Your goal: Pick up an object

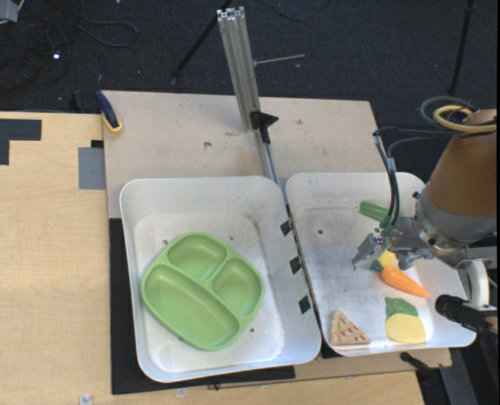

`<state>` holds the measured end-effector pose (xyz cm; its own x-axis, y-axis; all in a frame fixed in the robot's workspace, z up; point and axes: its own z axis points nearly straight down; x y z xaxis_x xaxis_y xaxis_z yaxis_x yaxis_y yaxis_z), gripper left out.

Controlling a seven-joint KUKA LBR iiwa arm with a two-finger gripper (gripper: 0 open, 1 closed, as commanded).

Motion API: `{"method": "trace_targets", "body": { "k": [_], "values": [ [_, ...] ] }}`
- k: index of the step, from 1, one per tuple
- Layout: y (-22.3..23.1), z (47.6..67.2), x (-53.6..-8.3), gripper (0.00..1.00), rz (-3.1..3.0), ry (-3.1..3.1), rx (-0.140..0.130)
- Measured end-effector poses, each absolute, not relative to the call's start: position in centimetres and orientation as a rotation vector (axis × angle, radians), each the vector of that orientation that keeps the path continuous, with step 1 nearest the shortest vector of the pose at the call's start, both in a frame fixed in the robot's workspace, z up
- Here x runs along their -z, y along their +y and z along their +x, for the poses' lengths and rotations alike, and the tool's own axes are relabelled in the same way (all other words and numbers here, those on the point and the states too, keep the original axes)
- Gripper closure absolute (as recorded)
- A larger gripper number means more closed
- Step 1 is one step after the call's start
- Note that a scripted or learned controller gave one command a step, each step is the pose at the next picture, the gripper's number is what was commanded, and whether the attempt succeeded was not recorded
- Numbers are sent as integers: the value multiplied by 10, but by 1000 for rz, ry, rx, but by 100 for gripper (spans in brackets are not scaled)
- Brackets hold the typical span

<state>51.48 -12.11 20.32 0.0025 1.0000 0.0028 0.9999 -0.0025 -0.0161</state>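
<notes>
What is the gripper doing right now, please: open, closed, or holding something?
Gripper: low in the right bin beside the carrot; whether it is open, closed or holding anything cannot be told.

Small yellow object [388, 261] half hidden under the hand [373, 254].

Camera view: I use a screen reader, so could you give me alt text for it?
A grey arm reaches from the right, its gripper low in the right bin beside a carrot, with a green piece, a wafer wedge and a yellow-green toy nearby. The left bin holds a green divided plate.
</notes>
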Motion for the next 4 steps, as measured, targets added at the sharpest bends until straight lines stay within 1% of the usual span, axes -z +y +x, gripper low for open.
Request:
{"method": "trace_targets", "body": {
  "k": [1, 3, 4],
  "values": [
    [-121, 518, -210, 0, -2219, -2218, -3],
    [-119, 524, -120, 0, -2217, -2216, -7],
    [-119, 526, -91, 0, -2219, -2218, 1]
  ]
}}
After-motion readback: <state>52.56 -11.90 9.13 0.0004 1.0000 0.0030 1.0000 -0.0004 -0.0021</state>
